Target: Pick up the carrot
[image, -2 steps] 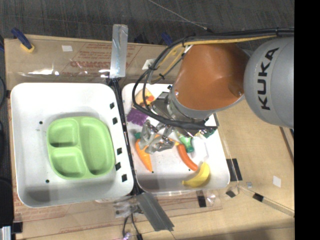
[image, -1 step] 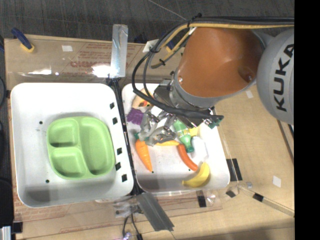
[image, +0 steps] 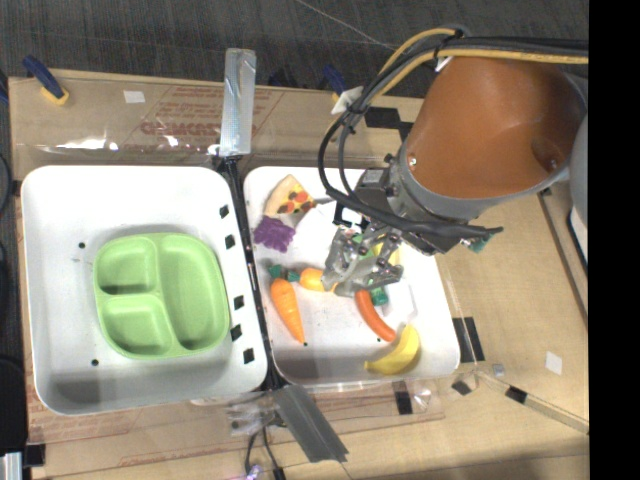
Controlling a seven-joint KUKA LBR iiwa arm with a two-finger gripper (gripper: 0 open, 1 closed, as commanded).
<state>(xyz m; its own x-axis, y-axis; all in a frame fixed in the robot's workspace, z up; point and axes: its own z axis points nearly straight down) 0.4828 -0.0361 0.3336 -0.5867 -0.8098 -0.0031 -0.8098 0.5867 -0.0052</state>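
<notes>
Two orange carrots lie in the right bin (image: 440, 298). One carrot (image: 288, 310) with a green top is near the bin's left wall. The other carrot (image: 375, 317) lies right of centre, its green top just under the gripper. My gripper (image: 356, 272) hangs over the middle of the right bin, between the two carrots and closest to the right one's green end. Its fingers stand open and I see nothing held between them. The arm's wide orange and grey wrist hides the bin's upper right part.
In the right bin there are also a pizza slice (image: 290, 198), purple grapes (image: 273, 233), a small yellow-orange piece (image: 312, 280) by the gripper and a banana (image: 397, 352) at the front. The left bin (image: 50, 208) holds a green divided plate (image: 160, 295).
</notes>
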